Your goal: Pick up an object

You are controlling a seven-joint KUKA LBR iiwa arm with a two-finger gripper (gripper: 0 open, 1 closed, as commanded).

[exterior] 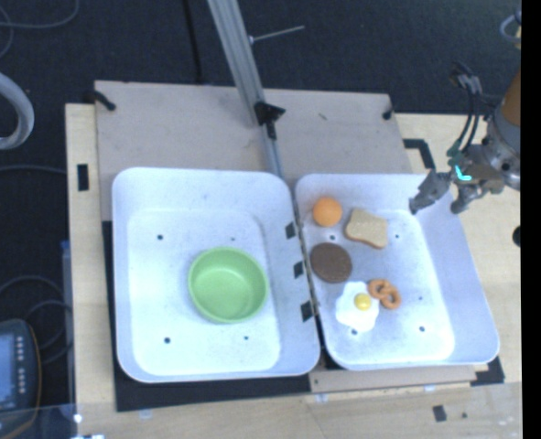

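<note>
The right bin [453,282] holds an orange ball [326,212], a slice of toast [368,230], a brown round patty [330,262], a fried egg [356,306] and a small pretzel [385,294]. My gripper [442,196] hovers over the bin's upper right corner, to the right of the toast. Its two fingers are spread apart with nothing between them. None of the objects touches the gripper.
The left bin [142,245] holds a green bowl [227,284]. A metal pole [238,53] rises from behind the bins at the middle. Cables hang near the arm's wrist [494,144] at the right.
</note>
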